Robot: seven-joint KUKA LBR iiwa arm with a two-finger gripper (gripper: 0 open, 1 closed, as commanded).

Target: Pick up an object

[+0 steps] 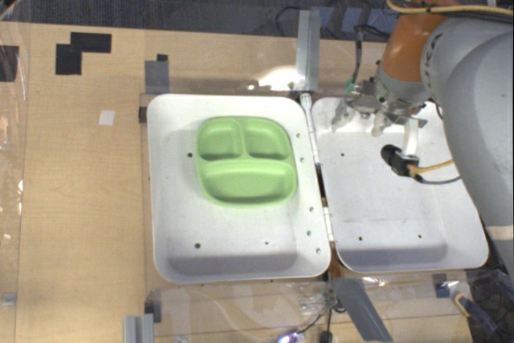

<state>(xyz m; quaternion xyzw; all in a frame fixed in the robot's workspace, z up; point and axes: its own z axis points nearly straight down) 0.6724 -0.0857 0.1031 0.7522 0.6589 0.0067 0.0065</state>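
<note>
Green tray [245, 159] centred in left bin [169, 197], margins all round; end effector [377, 120] grip unclear.

Two white bins, the left bin [173, 197] and right bin [401, 229], sit side by side on a wooden bench [72, 197].

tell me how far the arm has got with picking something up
Nothing looks done yet. The green divided plate lies flat in the left bin, untouched. The gripper hangs over the far end of the right bin, apart from the plate, with nothing visible between its fingers. Left to do: cross to the left bin, close on the plate and lift it.
</note>
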